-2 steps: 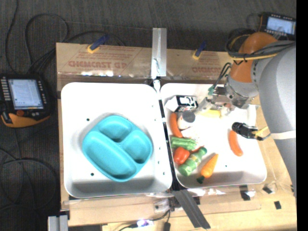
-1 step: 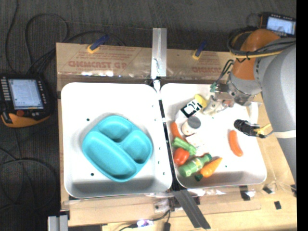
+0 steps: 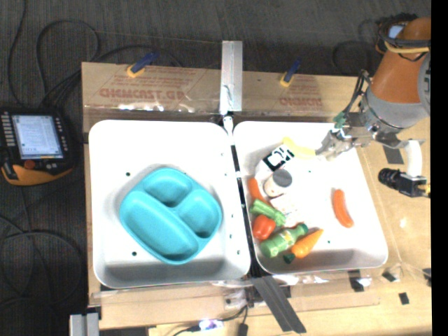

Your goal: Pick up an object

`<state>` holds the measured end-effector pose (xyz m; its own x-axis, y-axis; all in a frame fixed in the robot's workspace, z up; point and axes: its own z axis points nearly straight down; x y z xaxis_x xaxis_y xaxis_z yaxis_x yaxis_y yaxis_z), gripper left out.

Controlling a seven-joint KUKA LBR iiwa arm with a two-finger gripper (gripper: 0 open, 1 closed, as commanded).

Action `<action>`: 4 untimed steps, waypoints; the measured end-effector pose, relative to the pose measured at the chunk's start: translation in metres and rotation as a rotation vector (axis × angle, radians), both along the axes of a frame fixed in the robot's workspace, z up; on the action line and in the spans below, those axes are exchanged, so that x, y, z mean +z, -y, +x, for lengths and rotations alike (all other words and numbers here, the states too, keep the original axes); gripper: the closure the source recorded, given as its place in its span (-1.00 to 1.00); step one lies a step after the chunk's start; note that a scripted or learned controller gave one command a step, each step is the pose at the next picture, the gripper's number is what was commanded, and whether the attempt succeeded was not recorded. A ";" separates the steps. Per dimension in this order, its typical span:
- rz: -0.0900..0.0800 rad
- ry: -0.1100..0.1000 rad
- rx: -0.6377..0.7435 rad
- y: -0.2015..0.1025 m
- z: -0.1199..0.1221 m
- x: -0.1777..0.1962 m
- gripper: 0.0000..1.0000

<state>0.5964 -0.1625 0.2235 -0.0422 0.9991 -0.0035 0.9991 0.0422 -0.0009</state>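
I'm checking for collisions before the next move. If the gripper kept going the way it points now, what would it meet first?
The gripper points leftward and down into the right bin. First in that line looks to be the pale yellow piece, then the black-and-white item. Its height is unclear, so it might pass above them.

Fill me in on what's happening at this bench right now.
A grey and orange robot arm reaches in from the right, its gripper over the upper right corner of the right bin. Nothing shows between its fingers. That bin holds toy food bunched along its left side, and an orange sausage lying apart. The left bin holds a teal divided plate. Nothing has been picked up yet.
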 end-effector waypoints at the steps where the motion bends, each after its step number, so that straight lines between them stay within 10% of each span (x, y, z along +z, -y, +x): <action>1: 0.002 -0.001 0.060 0.010 -0.050 -0.001 1.00; 2: 0.005 -0.001 0.418 -0.058 -0.109 0.041 1.00; 4: 0.003 -0.001 0.231 -0.092 -0.013 0.006 1.00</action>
